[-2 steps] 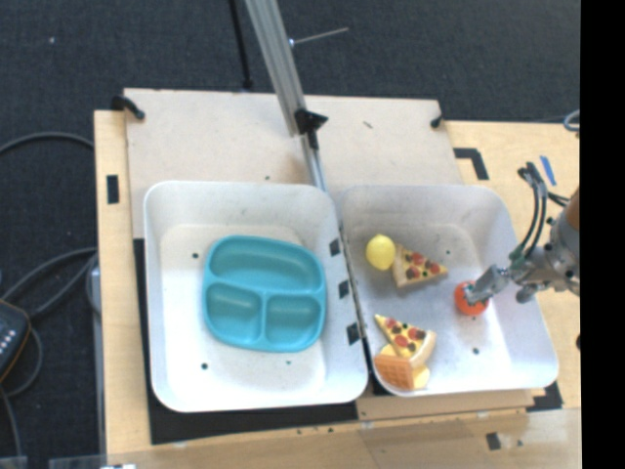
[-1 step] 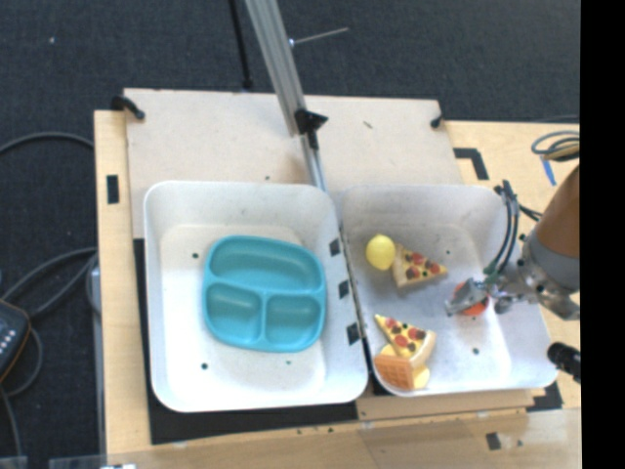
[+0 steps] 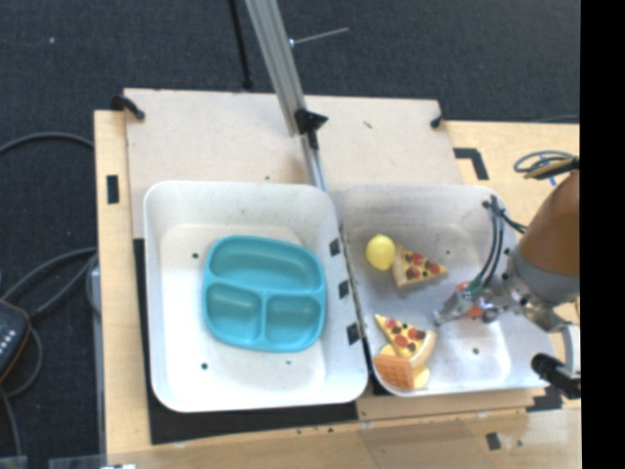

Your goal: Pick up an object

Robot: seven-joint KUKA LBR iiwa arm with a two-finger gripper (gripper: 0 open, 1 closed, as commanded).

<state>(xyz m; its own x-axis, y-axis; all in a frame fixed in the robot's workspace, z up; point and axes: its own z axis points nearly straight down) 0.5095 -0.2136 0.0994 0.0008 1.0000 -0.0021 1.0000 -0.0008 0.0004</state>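
In the right bin (image 3: 459,208) lie a yellow ball (image 3: 381,252), a pizza slice (image 3: 418,267) just right of it, a second pizza slice (image 3: 403,337) nearer the front, and a tan bread-like piece (image 3: 397,370) at the front left corner. My gripper (image 3: 452,310) hangs low over the right bin's middle, right of the front pizza slice and below the back one. It touches neither slice. The arm (image 3: 552,242) comes in from the right over the bin's edge.
The left bin (image 3: 176,213) holds a blue divided plate (image 3: 264,293). A slanted metal rail (image 3: 283,66) rises from the gap between the bins at the back. Cables (image 3: 493,247) run along the wrist. Bare bin floor lies at the right bin's front right (image 3: 479,360).
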